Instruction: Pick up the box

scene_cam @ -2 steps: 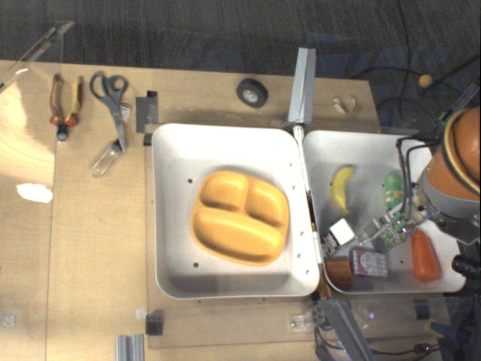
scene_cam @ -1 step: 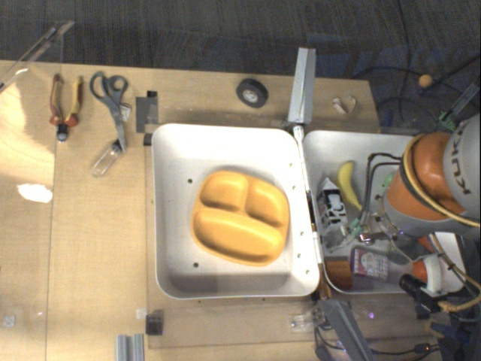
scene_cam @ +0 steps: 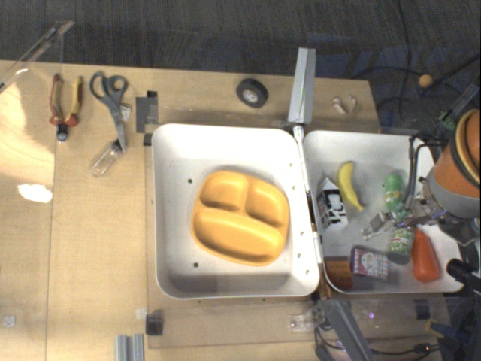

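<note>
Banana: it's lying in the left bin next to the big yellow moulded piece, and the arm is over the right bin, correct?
Not quite. The camera view shows the banana in the right bin, beside a black-and-white box. The yellow moulded piece sits by itself in the left bin. The arm is over the right bin, as you said.

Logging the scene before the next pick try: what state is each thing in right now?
Yellow mould: lying in the left bin.
Banana: lying in the right bin, apart from the others.
Box: lying flat near the right bin's front wall, not gripped.
Carrot: lying right of the box.
Green bottle: lying down.
Scissors: on the bench, blades shut.
</note>
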`<state>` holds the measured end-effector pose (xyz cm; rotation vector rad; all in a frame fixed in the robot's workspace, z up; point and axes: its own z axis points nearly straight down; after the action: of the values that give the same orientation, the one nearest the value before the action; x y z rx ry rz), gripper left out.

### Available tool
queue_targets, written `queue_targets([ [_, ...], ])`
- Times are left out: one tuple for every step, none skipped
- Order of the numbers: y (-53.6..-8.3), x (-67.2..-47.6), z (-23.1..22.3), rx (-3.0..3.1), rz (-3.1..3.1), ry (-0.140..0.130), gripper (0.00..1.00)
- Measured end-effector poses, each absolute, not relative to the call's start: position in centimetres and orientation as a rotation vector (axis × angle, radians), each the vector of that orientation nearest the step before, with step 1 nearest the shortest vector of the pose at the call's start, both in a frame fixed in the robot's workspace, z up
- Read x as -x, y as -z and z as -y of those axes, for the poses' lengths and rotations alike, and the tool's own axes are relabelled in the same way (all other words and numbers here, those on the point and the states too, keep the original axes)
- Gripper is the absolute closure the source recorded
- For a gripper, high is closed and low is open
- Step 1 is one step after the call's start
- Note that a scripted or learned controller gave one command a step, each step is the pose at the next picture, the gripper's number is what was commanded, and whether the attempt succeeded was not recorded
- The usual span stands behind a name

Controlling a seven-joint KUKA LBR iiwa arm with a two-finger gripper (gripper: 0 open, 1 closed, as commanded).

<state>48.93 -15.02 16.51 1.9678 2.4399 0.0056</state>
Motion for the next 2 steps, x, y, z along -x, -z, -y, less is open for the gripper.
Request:
queue_targets([
  [-9.0,-49.2,10.8,-1.904,-2.482,-0.012,0.0],
  [-14.6,-48.9,15.0,-1.746,-2.602,-0.005,0.0],
])
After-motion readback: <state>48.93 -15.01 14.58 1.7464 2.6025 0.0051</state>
